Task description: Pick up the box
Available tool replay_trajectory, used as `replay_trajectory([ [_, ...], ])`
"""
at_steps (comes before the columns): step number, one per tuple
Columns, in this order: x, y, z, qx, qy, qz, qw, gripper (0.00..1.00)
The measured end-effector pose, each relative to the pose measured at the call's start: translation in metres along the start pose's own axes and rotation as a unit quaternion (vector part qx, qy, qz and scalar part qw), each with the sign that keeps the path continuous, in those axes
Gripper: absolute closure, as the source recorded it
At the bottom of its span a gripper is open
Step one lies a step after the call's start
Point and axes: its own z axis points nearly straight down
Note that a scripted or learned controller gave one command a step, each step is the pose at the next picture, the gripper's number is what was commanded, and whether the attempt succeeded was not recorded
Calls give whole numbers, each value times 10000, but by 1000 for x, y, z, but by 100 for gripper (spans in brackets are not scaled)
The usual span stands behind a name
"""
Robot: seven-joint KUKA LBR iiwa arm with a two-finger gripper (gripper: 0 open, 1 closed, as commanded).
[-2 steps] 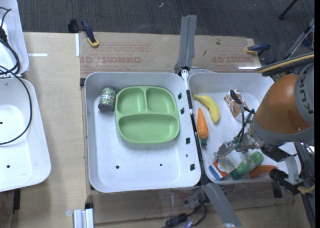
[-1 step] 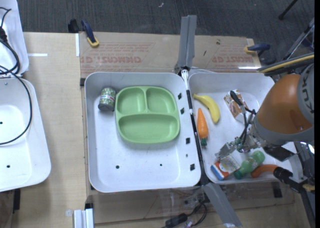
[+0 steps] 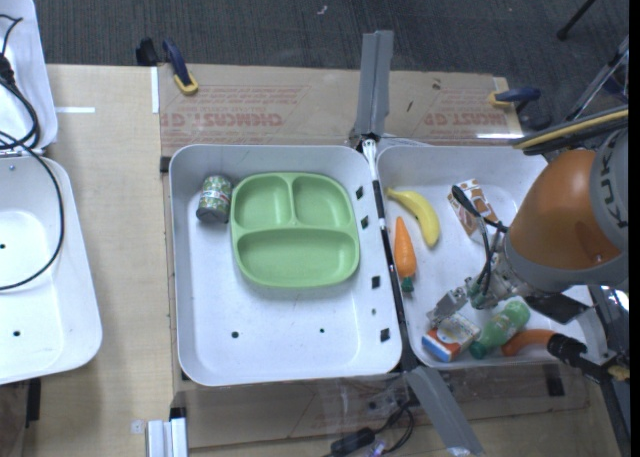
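The box [image 3: 448,343] lies in the right bin [image 3: 440,160], near its front edge beside a green bottle [image 3: 500,327] – not lifted yet. The gripper [image 3: 462,300] hovers just above it – whether it's spread or clenched, I cannot tell; the grasp and lift remain

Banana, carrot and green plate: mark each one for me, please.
banana [image 3: 420,213], camera view, middle of its curved yellow body.
carrot [image 3: 404,248], camera view, mid-length of the orange body.
green plate [image 3: 296,263], camera view, floor of the large front compartment.
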Motion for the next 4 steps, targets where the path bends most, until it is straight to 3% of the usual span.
replay_trajectory([
  [3,0,0,0,5,3,-457,9990,0],
  [4,2,1,0,-7,-2,355,9994,0],
])
